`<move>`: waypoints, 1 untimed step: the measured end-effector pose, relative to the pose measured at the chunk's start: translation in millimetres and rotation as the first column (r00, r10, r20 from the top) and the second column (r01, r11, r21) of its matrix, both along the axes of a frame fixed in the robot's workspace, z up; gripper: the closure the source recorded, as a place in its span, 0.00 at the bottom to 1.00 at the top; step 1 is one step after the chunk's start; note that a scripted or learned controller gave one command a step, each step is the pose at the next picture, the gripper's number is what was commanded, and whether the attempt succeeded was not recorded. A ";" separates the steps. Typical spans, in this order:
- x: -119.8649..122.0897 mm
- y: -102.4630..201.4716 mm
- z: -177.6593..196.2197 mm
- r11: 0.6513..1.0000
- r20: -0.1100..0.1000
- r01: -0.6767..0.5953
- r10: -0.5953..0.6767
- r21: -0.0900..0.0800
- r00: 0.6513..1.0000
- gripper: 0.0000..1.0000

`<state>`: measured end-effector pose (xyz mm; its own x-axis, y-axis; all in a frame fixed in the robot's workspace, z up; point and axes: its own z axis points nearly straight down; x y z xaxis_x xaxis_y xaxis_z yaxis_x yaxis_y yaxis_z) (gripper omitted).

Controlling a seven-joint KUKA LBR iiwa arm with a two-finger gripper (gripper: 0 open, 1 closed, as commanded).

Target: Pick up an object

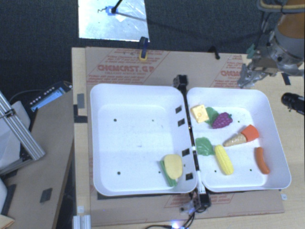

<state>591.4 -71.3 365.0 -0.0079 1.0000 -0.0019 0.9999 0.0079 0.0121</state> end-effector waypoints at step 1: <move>29.9 33.6 37.8 1.000 -0.003 0.000 0.000 0.001 1.000 1.00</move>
